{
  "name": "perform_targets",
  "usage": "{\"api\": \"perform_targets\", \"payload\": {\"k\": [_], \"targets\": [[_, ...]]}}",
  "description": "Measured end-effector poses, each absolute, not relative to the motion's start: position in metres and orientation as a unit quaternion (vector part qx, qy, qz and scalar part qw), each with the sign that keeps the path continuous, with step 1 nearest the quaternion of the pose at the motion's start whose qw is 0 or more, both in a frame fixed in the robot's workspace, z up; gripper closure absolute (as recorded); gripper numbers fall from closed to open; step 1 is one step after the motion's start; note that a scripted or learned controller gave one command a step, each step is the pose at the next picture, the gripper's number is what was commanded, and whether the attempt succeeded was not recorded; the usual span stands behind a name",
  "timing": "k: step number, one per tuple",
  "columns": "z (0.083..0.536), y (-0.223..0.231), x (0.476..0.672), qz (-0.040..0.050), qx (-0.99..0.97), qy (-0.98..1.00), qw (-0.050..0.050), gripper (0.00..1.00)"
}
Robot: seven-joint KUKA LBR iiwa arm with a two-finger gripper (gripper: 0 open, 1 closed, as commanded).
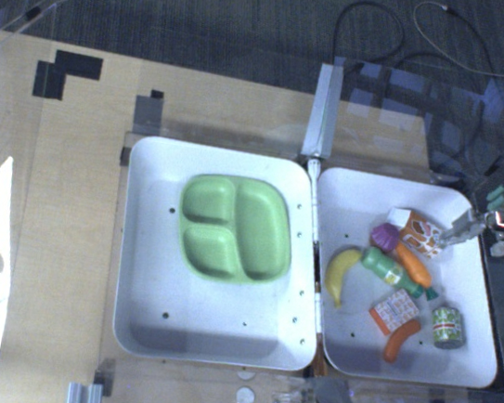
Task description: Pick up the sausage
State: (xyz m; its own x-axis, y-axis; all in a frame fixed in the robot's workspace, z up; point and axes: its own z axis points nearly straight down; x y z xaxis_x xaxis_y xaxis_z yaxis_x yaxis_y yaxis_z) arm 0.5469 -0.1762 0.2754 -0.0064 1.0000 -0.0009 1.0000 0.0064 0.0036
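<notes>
The sausage [402, 339] is a short orange-brown curved piece lying in the right bin [351, 356], near its front wall. It touches the lower edge of a red-and-white packet [394, 310], and a small green can [447, 327] stands just to its right. My gripper [463, 229] hangs over the bin's far right corner, beside an orange-and-white carton [421, 234]. It is well behind the sausage and apart from it.
The right bin also holds a yellow banana [341, 274], a green bottle [392, 271], a purple piece [385, 235] and an orange carrot [412, 264], crowded together in the middle. A green divided plate [234, 227] lies in the left bin [138, 301].
</notes>
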Motion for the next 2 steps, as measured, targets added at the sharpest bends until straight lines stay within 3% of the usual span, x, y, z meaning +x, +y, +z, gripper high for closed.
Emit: {"api": "perform_targets", "payload": {"k": [1, 2], "targets": [[0.208, -0.139, 0.499, 0.0013, 0.716, 0.698, 0.002, 0.0], [0.22, -0.138, 0.501, 0.0036, 0.715, 0.699, 0.004, 1.0]]}}
